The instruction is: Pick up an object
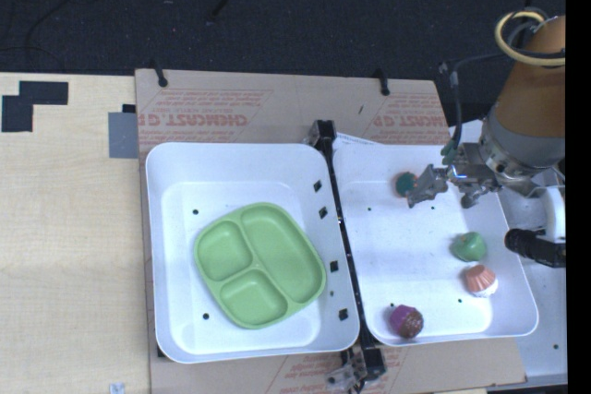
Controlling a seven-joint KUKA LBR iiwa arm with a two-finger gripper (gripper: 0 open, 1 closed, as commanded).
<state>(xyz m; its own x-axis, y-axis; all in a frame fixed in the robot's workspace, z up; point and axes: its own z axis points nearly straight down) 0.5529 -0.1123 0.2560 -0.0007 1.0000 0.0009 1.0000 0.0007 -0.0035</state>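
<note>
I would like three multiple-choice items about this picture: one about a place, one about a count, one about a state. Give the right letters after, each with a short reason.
1. Where does the green divided tray lie?
A. in the left bin
B. in the right bin
C. on the bench outside the bins

2. How many small objects lie in the right bin?
A. two
B. four
C. six

3. How does the gripper stand to the teal ball?
A. right beside it, over the right bin
B. far away, over the left bin
C. above the purple ball

Answers:
1. A, the tray rests on the floor of the left bin.
2. B, teal ball, green piece, orange-and-white piece, purple ball.
3. A, the fingers reach next to the teal ball near the bin's far side.
</note>
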